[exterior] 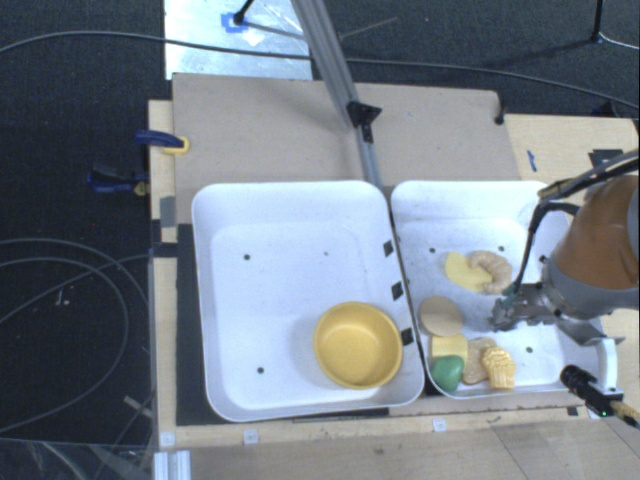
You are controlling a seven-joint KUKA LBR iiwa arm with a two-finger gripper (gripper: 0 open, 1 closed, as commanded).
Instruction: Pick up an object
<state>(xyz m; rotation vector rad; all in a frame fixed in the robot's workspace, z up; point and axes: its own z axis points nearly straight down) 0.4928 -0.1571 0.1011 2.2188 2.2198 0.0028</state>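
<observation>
A: Start nearest the camera. What lies along the front of the right bin (415, 208)?

B: At its six o'clock there is a cluster: a green piece (447, 372), a yellow block (449, 347) touching it just behind, and a corn cob (498, 367) beside a tan ridged piece (474, 359). A round tan disc (441, 316) sits just behind those. In the left bin (215, 218), a yellow bowl (357, 344) rests at about five o'clock.

A: And the gripper?

B: The gripper (506, 313) hangs low at roughly three o'clock from the disc, near it but apart from it. It is dark and blurred, so I cannot tell how the jaws stand, and nothing shows between them.

A: Farther back?

B: A yellow slice (462, 271) touching a curled tan pastry (492, 265), at about eleven o'clock from the gripper.

A: Advice for the grasp?

B: I would choose one item that stands apart, probably the disc or the pastry, centre over it, and descend straight. The front cluster is crowded, so a grab there risks a nudge, not a hold.
</observation>
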